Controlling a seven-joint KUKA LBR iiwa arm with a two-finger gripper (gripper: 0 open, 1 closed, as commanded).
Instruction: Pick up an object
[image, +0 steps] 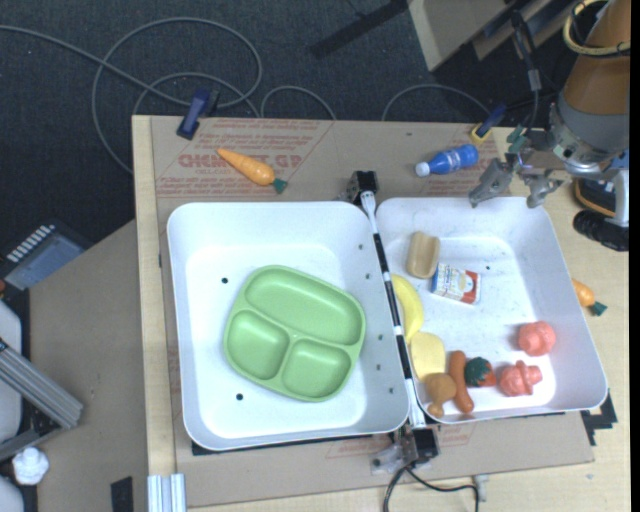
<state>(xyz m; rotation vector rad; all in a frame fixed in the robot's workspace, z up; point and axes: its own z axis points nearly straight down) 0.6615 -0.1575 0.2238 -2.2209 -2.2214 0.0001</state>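
Gripper (512, 186): above the right bin's (560, 250) far edge, fingers spread wide, nothing between them. Right bin contents: tan bread piece (423, 254) and small red-and-white carton (456, 284) near the far left corner; banana (407, 304) along the left edge; yellow piece (427, 352), brown pieces (447, 386), dark green item (477, 370) and two pink toys (527, 358) along the near edge. Left bin (200, 240): green divided plate (293, 332), centre. Bench: toy carrot (250, 167), blue bottle (447, 160).
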